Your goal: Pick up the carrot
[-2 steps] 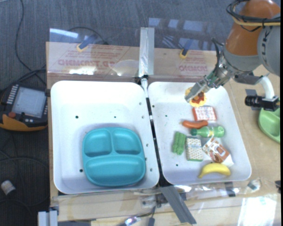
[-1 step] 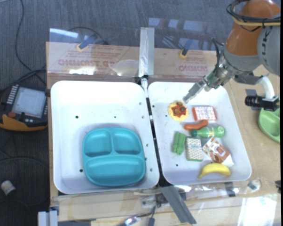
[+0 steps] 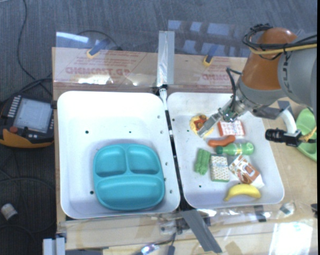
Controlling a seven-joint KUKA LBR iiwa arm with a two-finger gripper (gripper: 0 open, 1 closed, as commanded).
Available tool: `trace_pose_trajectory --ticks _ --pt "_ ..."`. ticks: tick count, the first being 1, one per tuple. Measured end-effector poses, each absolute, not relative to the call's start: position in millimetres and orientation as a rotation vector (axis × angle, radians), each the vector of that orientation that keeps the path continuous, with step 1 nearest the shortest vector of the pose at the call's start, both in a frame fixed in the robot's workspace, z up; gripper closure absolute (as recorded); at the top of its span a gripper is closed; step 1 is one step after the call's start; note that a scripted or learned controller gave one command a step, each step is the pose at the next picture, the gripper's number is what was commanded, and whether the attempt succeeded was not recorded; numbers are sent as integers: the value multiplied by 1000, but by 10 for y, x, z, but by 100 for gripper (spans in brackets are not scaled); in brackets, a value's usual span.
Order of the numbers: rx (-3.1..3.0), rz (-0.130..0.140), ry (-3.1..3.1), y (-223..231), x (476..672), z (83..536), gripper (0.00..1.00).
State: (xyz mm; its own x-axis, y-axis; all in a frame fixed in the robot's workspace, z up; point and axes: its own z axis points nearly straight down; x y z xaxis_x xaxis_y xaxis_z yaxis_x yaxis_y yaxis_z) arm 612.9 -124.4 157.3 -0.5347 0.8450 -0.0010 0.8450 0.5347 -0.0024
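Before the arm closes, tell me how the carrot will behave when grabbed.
The carrot looks like smooth, rigid toy plastic, so probably light and somewhat slippery. Its rounded, tapered shape may roll or squirt sideways. It lies close to the green bottle and a red-and-white packet, so nudging could shift those.

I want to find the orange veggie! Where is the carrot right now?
The carrot lies in the right bin, just below the end effector, with the green bottle right under it in the camera view.
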Motion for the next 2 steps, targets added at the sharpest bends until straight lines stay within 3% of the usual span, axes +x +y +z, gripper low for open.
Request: trace_pose_trajectory --ticks 1,2 --pt "-1488 -1 -2779 -1595 6459 890 0" --pt "-1488 -1 -2780 -1590 6465 993 100"
